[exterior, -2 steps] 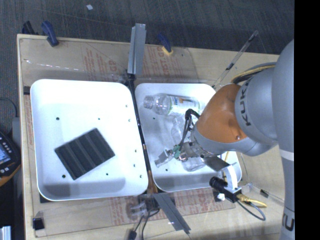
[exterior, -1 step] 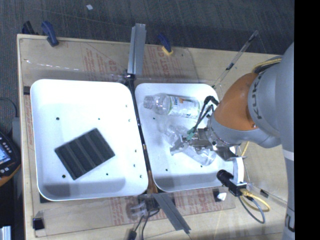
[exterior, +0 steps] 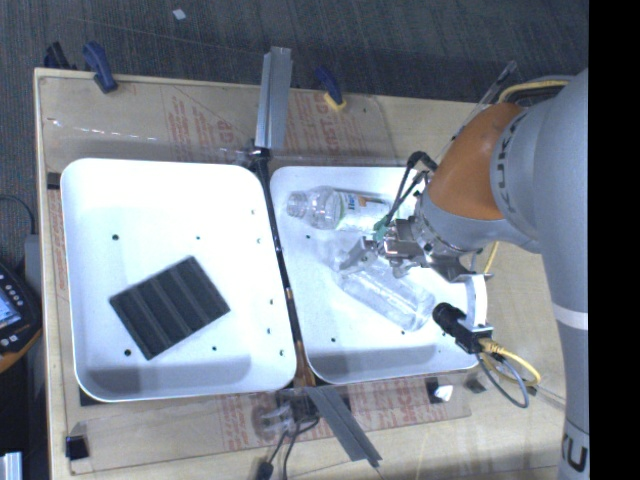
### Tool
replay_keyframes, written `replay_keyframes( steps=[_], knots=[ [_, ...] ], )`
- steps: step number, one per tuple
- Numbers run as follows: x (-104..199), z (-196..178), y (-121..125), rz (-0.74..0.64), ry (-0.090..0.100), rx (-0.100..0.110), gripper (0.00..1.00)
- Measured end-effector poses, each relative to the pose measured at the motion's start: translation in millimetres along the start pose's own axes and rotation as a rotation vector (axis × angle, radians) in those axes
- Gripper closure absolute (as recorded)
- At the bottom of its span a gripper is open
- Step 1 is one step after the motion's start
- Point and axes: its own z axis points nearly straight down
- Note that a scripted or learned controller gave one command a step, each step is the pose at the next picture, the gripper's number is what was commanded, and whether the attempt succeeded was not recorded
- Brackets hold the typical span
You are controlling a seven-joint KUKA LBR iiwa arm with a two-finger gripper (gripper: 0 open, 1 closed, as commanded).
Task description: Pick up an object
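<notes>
— What's my bench [exterior: 400, 118] carrying?
— Two white bins, touching side by side: the left bin [exterior: 90, 268] at nine o'clock, the right bin [exterior: 330, 353] at three. Blue clamps [exterior: 100, 68] grip its edge at eleven and twelve. A metal bar [exterior: 272, 98] lies at twelve.

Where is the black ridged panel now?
The black ridged panel lies tilted in the left bin, toward its near edge.

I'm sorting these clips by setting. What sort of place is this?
Probably a robotics lab test bench: a grey arm reaches over two white bins clamped to a wooden board, with clear plastic bottles in the right bin and a dark ridged slab in the left.
</notes>
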Motion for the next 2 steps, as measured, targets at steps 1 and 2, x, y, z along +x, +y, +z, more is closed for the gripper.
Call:
replay_keyframes(
  steps=[1, 2],
  knots=[
    [-10, 31, 35, -0.028, -0.001, 0.001, 0.0],
    [-8, 18, 79, -0.454, -0.003, -0.004, 0.0]
  ],
)
